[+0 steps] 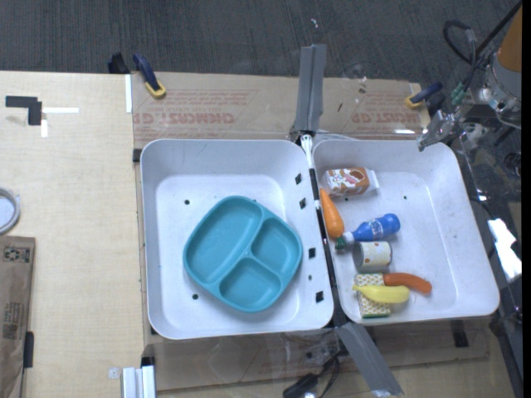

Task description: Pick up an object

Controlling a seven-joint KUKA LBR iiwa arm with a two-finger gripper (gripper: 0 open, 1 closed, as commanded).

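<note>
Carrot (pixel 332 215), bottle (pixel 375 227), banana (pixel 384 293) in right bin (pixel 448 189); left bin (pixel 166 172) holds plate (pixel 242 254).

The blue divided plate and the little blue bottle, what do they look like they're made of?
Blue divided plate: probably moulded plastic, matte to satin; uniform turquoise colour, soft rounded compartment ridges, no sharp glare. Little blue bottle: likely plastic too, glossier, with a white cap end; too small to be sure.

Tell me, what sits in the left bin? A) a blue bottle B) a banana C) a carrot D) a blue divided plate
D: the blue divided plate lies alone in the left bin, while the bottle, banana and carrot all lie in the right bin.
</note>
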